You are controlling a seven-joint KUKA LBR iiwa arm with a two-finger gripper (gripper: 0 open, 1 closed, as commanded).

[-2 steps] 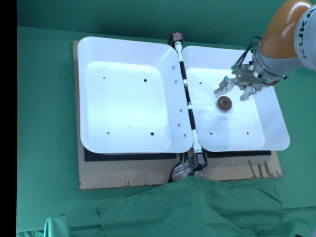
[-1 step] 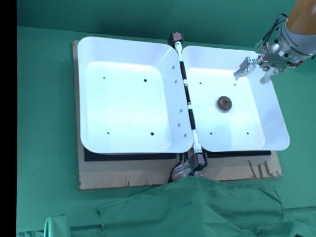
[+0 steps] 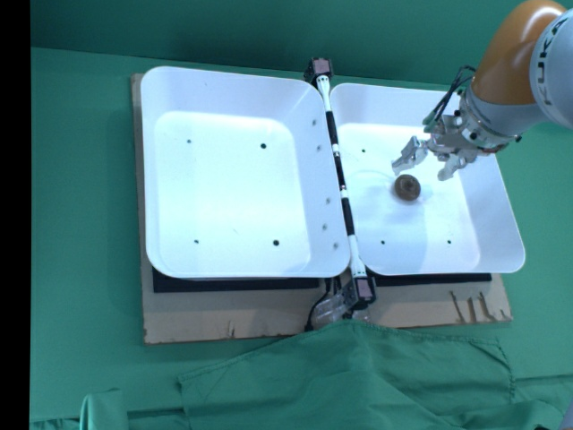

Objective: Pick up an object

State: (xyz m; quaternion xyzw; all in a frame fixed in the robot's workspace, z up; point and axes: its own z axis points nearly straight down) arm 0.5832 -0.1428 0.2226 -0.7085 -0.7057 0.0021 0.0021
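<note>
Brown object [image 3: 407, 186] just below gripper [image 3: 429, 162]

Both bins, left [image 3: 170, 97] and right [image 3: 501, 240]: white plastic, smooth, semi-glossy, w/ bright glare. Base board [image 3: 224, 325]: brown cardboard, matt, edges frayed. Bench cover [image 3: 81, 195] and front cloth [image 3: 358, 379]: green fabric, matt, wrinkled. My arm [image 3: 537, 47]: orange band glossy, grey shell smooth. My gripper [image 3: 428, 161]: pale metal look. Object [image 3: 407, 186]: brown, dull, rough-looking.

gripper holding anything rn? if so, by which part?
Nothing is held. The gripper hangs open above the right bin; the small brown round object lies on the bin floor, below and apart from the fingers.
</note>
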